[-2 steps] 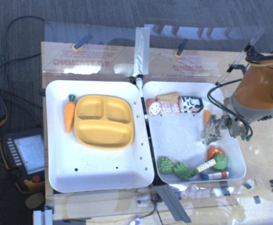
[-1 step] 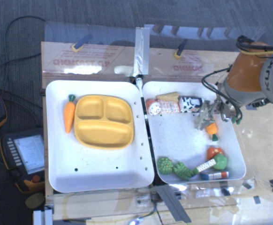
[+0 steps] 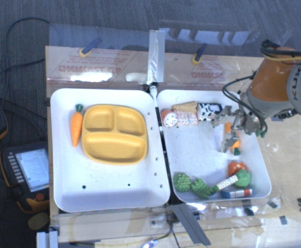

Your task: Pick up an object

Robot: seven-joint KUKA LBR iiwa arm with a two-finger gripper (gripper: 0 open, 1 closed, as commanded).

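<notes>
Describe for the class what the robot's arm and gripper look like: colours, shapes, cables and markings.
The arm is a rounded body with a broad orange band above a grey wrist, and part of a dark letter marking shows on its pale casing at the far right. Black cables loop around the wrist. The gripper is a small grey metal assembly with thin parts, and a bit of orange is visible at its tip.
</notes>
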